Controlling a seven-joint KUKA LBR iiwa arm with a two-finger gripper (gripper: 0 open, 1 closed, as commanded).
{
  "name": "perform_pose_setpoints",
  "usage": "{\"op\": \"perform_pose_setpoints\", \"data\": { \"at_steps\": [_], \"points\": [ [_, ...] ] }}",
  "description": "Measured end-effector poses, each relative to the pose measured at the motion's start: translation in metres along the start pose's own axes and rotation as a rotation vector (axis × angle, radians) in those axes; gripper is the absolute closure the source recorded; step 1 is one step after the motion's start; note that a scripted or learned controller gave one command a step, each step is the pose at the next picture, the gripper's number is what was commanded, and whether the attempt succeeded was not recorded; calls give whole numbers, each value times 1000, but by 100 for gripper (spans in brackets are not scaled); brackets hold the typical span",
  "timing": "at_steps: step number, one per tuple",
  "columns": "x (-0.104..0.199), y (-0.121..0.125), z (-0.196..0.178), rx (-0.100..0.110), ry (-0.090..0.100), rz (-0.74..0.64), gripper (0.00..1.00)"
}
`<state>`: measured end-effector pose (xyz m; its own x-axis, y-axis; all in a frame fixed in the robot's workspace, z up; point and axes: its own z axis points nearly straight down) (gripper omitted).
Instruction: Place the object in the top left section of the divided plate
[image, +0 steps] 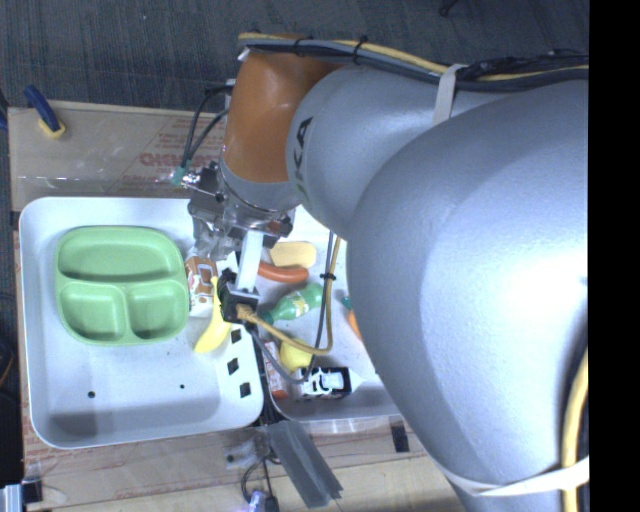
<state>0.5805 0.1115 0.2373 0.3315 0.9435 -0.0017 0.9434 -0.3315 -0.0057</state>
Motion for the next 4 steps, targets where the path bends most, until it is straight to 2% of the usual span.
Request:
{"op": "perform_pose_setpoints", "data": {
  "at_steps": [1, 2, 3, 4],
  "points": [
    [0, 0, 0, 0, 0, 0, 0],
    [1, 0, -9, 4, -2, -7, 100],
    [-1, -18, -5, 2, -2, -133, 100],
    [-7, -11, 11, 1, -1, -226, 100]
  ]
}}
